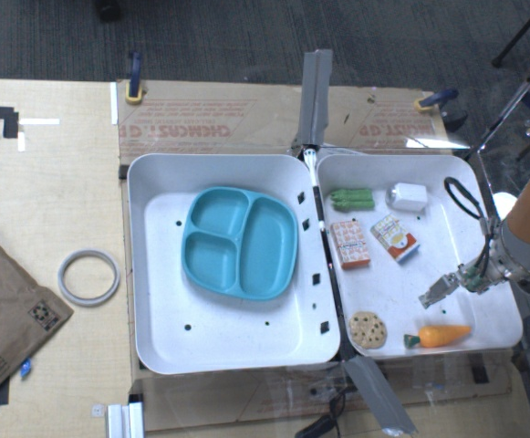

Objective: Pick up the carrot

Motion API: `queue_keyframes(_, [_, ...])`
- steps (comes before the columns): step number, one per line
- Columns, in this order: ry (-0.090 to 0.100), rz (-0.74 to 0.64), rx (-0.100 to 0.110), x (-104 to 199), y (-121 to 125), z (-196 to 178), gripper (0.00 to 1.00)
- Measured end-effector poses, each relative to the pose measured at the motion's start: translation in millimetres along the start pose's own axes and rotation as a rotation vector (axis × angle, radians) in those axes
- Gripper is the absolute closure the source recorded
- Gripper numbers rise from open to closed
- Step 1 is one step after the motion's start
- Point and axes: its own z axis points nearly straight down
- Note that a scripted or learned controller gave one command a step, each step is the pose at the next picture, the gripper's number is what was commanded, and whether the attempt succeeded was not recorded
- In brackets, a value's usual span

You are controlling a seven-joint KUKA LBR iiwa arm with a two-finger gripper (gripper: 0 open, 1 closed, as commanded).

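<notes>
**Carrot lay at the front of the right bin**

The carrot [440,336] lay on the floor of the right bin [456,167], by its front wall, with a cookie [367,329] to its left. The tool [440,289] hovered just above it, holding nothing; whether its jaws were open could not be told. The left bin [155,272] held a blue divided plate [241,242].

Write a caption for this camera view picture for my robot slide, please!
Robot's tool hovers just above the orange toy carrot in the right white bin.
</notes>
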Motion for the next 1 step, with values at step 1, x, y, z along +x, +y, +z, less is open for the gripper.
queue_keyframes(1, [0.000,-0.176,-0.001,43.9,17.2,3.4,0.00])
